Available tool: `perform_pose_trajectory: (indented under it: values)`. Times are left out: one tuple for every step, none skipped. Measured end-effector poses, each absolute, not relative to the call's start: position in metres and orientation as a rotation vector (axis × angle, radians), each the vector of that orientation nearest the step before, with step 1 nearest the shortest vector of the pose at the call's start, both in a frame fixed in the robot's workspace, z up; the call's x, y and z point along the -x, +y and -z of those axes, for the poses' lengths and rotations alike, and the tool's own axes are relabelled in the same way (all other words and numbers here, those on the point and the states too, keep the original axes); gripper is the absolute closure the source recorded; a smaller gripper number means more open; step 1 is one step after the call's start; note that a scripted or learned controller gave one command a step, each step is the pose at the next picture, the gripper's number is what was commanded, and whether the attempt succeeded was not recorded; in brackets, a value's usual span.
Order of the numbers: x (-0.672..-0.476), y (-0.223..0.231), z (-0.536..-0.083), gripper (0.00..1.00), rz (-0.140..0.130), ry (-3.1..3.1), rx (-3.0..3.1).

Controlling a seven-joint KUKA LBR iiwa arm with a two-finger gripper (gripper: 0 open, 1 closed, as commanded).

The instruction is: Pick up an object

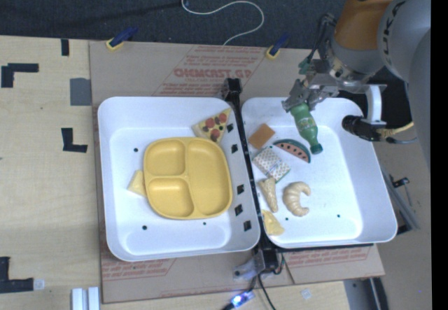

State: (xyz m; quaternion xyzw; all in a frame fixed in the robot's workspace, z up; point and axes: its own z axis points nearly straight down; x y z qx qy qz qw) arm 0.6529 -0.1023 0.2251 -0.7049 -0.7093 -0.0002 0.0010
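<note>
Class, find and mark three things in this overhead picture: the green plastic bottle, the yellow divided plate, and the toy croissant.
Green plastic bottle [307,128], camera view, middle of its body.
Yellow divided plate [187,177], camera view, central ridge between compartments.
Beige toy croissant [297,198], camera view, middle of its curve.

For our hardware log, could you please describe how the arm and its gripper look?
The arm is grey with a rounded orange band above the wrist and dark lettering on its grey shell. Black cables loop around the wrist. The gripper is a small grey metal assembly.

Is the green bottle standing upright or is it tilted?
Tilted. The green bottle leans with its top up at the gripper and its bottom lower, toward the watermelon slice.
</note>
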Motion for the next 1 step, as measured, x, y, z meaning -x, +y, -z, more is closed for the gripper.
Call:
perform_pose_trajectory:
  values:
    - [-0.632, -0.0566, -0.2208, 1.0, -0.003, -2.225, 2.214]
